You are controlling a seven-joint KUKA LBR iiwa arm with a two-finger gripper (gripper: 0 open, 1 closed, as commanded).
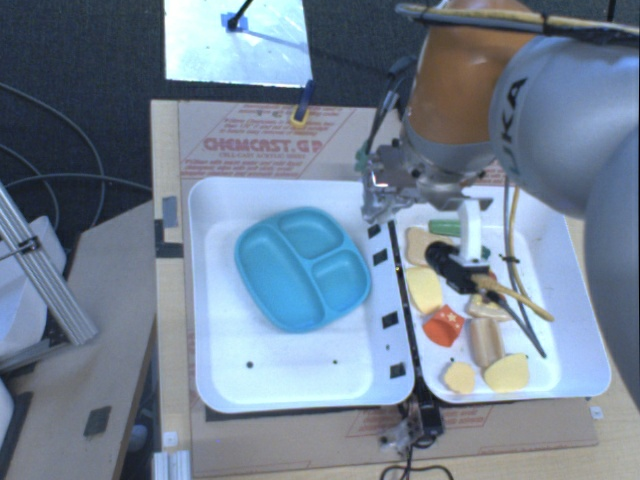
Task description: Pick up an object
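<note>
The gripper hangs over the far end of the wall between the two bins, under the arm's orange band. Nothing shows in its grasp. In the right bin lie several toy food pieces: a pale yellow slab, a red-orange block, a tan cylinder, two yellow pieces near the front edge, and a green piece at the back. They lie in front of and to the right of the gripper.
A blue divided plate rests in the left bin. A yellow stick and a dark thin rod cross the right bin's pile. The grey arm covers the right bin's far right corner.
</note>
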